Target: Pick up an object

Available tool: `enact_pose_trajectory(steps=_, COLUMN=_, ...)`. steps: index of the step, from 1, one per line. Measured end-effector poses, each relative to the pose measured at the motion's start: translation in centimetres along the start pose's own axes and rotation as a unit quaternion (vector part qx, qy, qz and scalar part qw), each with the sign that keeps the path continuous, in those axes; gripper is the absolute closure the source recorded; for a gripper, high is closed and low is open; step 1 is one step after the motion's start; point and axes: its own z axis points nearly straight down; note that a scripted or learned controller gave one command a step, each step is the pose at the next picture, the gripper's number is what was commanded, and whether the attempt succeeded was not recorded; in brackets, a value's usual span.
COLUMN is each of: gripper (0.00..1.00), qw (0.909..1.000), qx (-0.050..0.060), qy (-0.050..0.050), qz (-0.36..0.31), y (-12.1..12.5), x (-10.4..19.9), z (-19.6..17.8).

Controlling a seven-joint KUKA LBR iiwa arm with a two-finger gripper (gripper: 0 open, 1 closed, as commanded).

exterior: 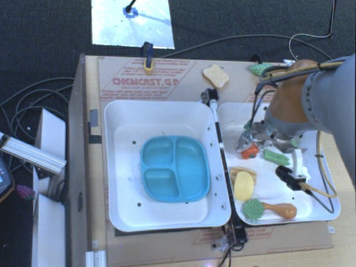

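Observation:
My gripper [248, 142] hangs low over the upper left part of the right bin [328, 202], with the grey arm coming in from the right. A small red-orange piece [251, 151] lies right under the gripper's tip, touching or nearly touching it. A green piece [276, 157] lies just to its right. Nearer the front of the bin are a yellow piece [243, 188] with a tan slice [243, 172] at its top, and a green round-headed toy with an orange handle [255, 208].
The left bin [125, 127] holds a blue divided plate [175, 168]. A toast-shaped piece [216, 76] and a green item [260, 69] lie on the cardboard behind the bins. A black and white divider [218, 141] runs between the bins.

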Motion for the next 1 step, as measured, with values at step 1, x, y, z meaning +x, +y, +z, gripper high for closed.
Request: enact_pose_trajectory(steps=1, gripper=1.00, qw=1.0000, qx=0.000, qy=0.000, qz=-0.001, y=-1.63, x=4.70, z=-9.00)
